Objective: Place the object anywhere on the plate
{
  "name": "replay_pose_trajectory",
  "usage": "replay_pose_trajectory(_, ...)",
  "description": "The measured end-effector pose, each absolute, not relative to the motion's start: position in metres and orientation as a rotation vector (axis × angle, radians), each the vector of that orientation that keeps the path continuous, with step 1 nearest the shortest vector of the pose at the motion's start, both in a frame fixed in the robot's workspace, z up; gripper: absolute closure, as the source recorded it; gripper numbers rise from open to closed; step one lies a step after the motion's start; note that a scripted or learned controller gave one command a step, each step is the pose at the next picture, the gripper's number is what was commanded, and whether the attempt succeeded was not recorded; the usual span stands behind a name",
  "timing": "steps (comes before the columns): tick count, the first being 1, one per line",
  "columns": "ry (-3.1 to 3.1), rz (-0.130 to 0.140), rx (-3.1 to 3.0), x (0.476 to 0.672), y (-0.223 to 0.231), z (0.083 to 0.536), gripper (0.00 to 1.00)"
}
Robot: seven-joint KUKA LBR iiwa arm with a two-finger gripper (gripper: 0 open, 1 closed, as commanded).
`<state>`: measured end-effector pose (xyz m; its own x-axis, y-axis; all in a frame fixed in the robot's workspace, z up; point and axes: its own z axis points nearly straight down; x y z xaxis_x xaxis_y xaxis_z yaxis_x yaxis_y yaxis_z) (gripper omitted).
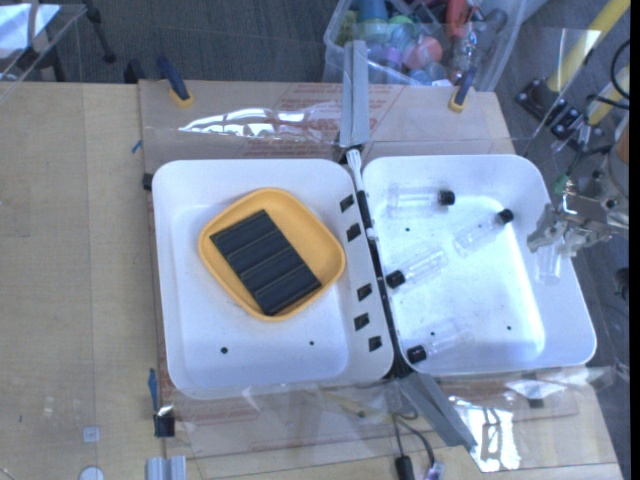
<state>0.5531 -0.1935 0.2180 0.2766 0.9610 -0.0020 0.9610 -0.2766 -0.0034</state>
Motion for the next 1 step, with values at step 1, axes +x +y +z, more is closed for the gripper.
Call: replay_pose_trajectory(1,-1.888,0.005,-2.509,0.5532,-0.1936,0.2182,0.00)
